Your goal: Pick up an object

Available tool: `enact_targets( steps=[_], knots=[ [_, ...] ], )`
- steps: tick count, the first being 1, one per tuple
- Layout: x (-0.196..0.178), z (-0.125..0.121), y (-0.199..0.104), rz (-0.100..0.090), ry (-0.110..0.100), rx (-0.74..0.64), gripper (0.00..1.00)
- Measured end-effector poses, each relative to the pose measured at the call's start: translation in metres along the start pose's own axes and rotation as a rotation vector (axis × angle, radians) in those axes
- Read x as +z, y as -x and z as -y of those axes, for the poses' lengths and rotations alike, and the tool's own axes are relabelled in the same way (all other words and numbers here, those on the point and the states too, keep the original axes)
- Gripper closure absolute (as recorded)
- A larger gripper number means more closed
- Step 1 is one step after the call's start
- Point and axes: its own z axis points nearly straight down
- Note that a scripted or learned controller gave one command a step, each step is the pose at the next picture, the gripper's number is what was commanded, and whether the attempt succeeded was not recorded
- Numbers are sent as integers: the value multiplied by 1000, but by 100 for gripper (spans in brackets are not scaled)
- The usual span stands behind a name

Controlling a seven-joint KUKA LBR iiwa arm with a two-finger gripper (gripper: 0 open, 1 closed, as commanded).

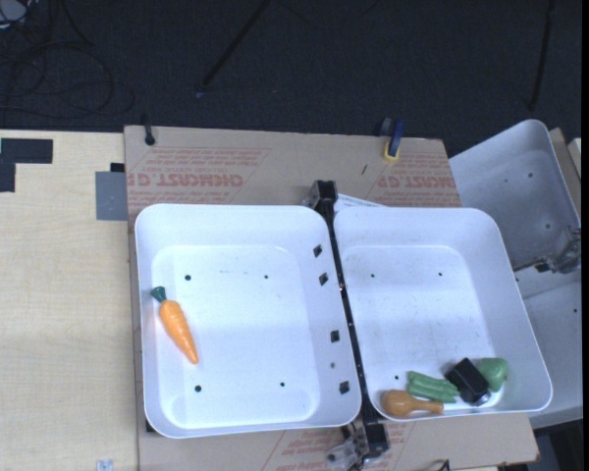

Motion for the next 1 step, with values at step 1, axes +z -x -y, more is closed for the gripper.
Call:
enact_targets(
  steps=[1],
  knots=[
    [14, 19, -2, -5, -11, 0, 100]
  ],
)
